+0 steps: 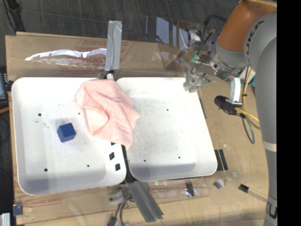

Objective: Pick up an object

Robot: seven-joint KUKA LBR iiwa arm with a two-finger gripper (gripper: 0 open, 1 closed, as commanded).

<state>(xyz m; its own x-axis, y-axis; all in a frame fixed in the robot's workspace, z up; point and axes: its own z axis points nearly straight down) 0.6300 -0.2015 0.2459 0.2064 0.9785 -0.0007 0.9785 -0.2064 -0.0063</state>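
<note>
Gripper [192,84] above right bin's [188,161] far right corner, finger state unclear. Pink cloth [109,111] drapes the divider; blue cube [66,132] in left bin [28,173].

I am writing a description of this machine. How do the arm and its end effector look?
The arm is smooth and grey, with a rounded orange band above the wrist. The end effector is small, pale metal. A black cable and a yellow cable hang beside the wrist.

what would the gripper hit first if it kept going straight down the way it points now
Probably the upper right corner of the shallow white right bin: the gripper hangs over that rim pointing down. Depth is unclear, so it could land just inside or on the rim.
</note>
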